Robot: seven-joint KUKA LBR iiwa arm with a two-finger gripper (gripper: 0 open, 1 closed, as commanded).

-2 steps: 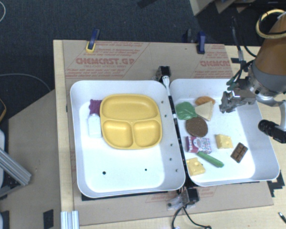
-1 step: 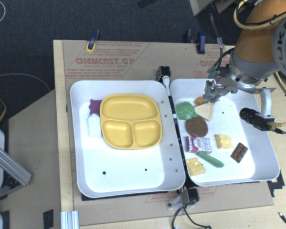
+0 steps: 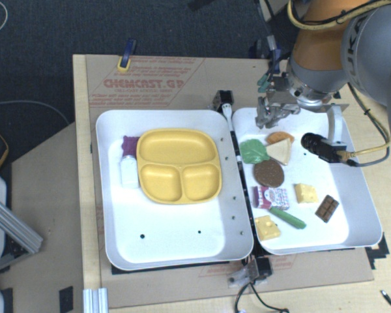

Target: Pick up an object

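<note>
Over the right bin's far edge: gripper (image 3: 271, 117) hangs low, nothing seen between its fingers.
Opening: too small and dark to tell.
Nearest food: sandwich wedge (image 3: 281, 146), just beside it.
Left bin (image 3: 111, 194): yellow tray (image 3: 179, 165) half covers a purple packet (image 3: 130, 145).

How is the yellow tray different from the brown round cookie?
The yellow tray lies in the left bin; the cookie lies in the right bin. The tray is far larger. The tray has three compartments; the cookie is a plain disc. Both lie flat.
</note>
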